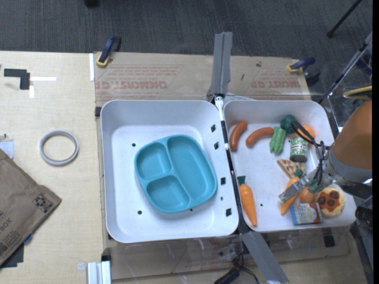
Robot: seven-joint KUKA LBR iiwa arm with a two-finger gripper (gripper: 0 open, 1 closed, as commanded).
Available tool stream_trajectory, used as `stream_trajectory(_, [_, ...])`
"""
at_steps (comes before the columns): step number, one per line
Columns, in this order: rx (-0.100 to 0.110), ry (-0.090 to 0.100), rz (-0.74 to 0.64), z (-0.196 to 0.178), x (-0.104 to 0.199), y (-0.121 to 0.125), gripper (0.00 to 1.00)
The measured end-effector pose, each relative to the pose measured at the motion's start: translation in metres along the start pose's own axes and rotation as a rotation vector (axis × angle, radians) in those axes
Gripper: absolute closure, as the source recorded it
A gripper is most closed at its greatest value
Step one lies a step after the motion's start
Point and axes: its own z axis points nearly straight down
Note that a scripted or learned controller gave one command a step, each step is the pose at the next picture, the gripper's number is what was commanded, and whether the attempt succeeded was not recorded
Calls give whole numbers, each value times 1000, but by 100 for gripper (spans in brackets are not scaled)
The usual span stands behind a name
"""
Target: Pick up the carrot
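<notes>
The carrot [247,203] lies in the right bin [267,108], close against its left wall at about eight o'clock within the bin. Its green top points up toward twelve and its orange tip down toward six, leaning slightly to five, so the long axis runs nearly parallel to the divider between the two bins.

The gripper [305,188] is low over the clutter at about four o'clock in the same bin, and the carrot lies from it toward nine o'clock, a little lower, with open white floor between them. The arm's orange band [358,138] looms in from three o'clock.

Whether the pincer is wide or narrow I honestly cannot tell; its tips are lost among orange and brown pieces, possibly a toy pizza slice [291,168], and nothing is plainly between them. A small pizza [331,200] and a blue card [305,213] sit right beside it. The left bin [118,158] holds a blue divided tray [176,173].
</notes>
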Motion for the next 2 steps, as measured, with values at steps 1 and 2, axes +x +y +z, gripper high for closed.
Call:
stream_trajectory(1, [-1,-2,4,-9,-1,0,100])
stream_trajectory(2, [10,2,280,-76,24,55,100])
